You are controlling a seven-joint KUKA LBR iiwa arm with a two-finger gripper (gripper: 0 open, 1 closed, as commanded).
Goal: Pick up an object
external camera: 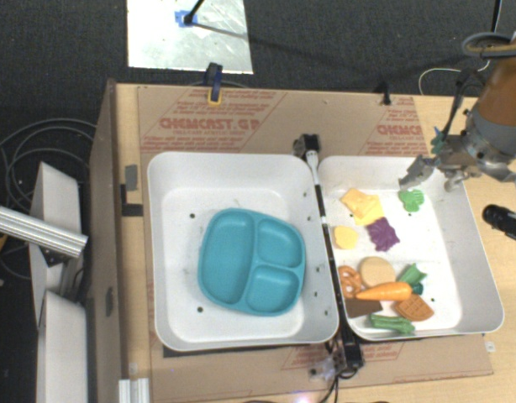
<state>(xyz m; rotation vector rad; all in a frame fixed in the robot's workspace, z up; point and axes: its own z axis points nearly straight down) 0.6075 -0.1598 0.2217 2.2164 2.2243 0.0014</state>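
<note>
Nearest, an orange plastic carrot (384,291) lies in the right white bin (476,250) among toy foods, a small green plastic piece (412,199) farther back, just beside the grey gripper (428,173), whose claw state I cannot tell.

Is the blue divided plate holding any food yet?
Empty. All three compartments of the blue plate show bare; the toy food lies in the right bin.

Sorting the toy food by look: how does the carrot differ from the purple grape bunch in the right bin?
The carrot is orange, long and tapered; the purple grape bunch is purple, short and lumpy. The carrot lies in the crowded pile at the bin's near end, touching other pieces; the grapes sit farther back, more apart. Both lie in the right bin.
</note>
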